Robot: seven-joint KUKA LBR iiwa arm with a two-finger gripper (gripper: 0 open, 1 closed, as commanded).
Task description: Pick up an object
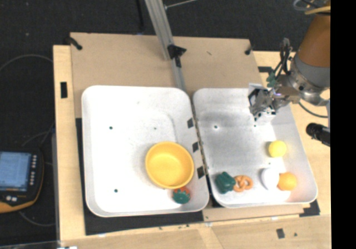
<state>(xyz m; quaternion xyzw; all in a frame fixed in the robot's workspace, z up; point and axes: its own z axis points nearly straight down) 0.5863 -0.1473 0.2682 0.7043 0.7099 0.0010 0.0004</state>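
- The gripper (261, 110) hangs over the upper part of the right bin (233, 131), with nothing visibly between its fingers; whether they stand wide or narrow I cannot tell at this sharpness.
- Candidate things lie along the right bin's lower edge: a yellow ball (276, 148), an orange ball (287, 181) touching a white lump (270, 178), an orange pretzel-shaped toy (243, 183) and a green toy (225, 182) beside it.
- The left bin (111, 131) bears a yellow bowl (169, 163) and a small red-and-green toy (181, 195).
- The yellow ball sits apart from the rest and looks light, probably smooth; it may roll, so close across its middle from straight above.
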